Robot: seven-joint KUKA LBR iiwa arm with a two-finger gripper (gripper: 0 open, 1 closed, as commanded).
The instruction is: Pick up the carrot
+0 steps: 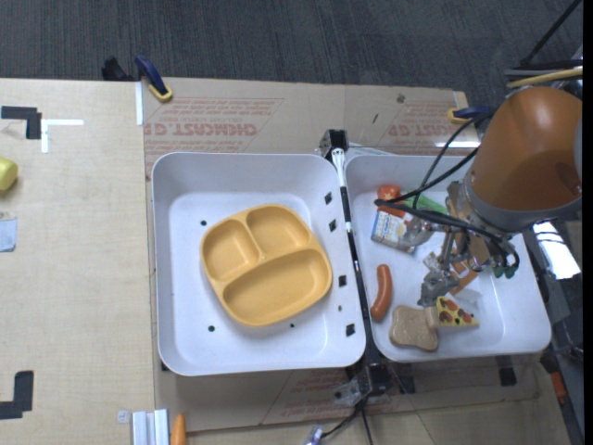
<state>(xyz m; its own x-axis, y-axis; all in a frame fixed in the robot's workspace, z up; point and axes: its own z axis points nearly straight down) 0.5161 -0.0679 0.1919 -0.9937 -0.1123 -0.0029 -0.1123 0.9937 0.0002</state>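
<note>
Small white and orange hardware [156, 426] sits at the near edge of the counter [74, 323], left of the two white bins. The left bin [171, 341] holds a yellow divided plate [267, 264].

At the near side of the right bin [519, 336] lies a slice of bread [413, 328], with a pizza slice [457, 314] just beside it on the right and a red sausage [380, 291] just left and a little farther back. Farther still is a small carton [398, 230].

What looks to be the carrot [387, 194] lies at the far side of this bin, beyond the carton: an orange-red end with a green strip running right under the cables.

The hand [443, 281] hangs low over the middle of the right bin, just beyond the pizza slice and well apart from the carrot. Cables and metalwork crowd it, so I cannot tell whether it is wide or narrow. A small orange bit shows beside it, too small to identify.
</note>
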